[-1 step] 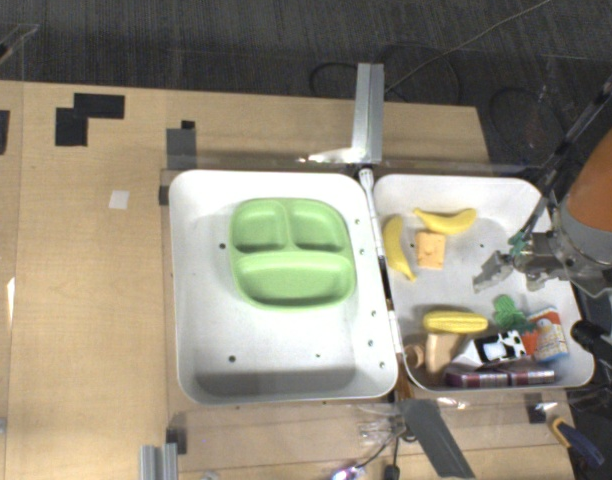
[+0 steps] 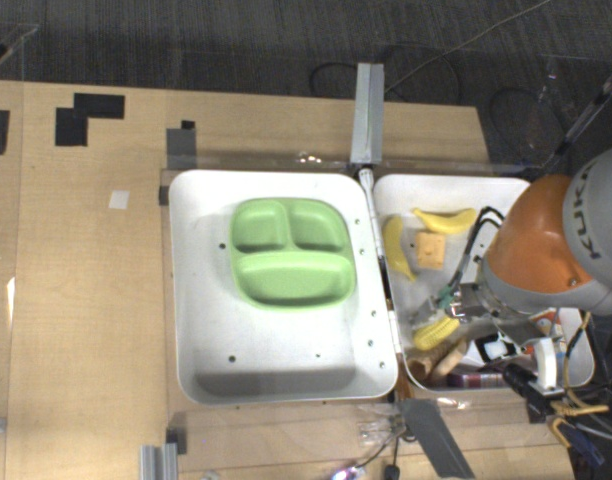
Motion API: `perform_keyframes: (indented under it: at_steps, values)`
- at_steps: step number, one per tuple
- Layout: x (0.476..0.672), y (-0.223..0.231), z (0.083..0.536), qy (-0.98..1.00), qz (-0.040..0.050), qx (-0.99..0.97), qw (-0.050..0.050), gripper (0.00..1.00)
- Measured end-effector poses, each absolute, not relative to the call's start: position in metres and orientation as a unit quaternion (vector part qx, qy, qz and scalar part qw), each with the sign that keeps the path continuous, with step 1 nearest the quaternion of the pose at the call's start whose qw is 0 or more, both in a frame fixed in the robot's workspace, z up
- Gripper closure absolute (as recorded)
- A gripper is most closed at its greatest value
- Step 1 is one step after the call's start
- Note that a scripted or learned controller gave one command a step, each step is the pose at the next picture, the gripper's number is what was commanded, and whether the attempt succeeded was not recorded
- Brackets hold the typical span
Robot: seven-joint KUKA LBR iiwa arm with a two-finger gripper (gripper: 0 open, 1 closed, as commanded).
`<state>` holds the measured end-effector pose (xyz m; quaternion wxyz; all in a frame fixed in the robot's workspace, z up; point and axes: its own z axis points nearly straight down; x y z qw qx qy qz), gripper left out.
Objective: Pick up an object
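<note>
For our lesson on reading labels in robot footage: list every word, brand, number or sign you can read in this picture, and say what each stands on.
"KU" – dark letters on the grey robot arm casing, cut off by the picture's right edge; the rest cannot be read.
Small labels on the cluttered parts near the tool: too small and blurred to read.
Green three-compartment plastic tray: no text.

Two bins [image 2: 201,268], one green tray [image 2: 291,251], perhaps three bananas [image 2: 444,219].

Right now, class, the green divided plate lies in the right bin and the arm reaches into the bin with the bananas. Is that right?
Not quite. The camera view shows the green divided plate in the left bin, not the right one. The rest holds: the arm reaches into the right bin, where the bananas lie.
</note>
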<state>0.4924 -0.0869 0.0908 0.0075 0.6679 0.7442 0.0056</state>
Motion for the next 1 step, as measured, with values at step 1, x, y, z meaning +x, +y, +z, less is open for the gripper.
perform_keyframes:
  at_steps: [1]
  values:
    - [0.4957,-0.085,0.1022,0.745,0.0087,0.667,0.01,1.0]
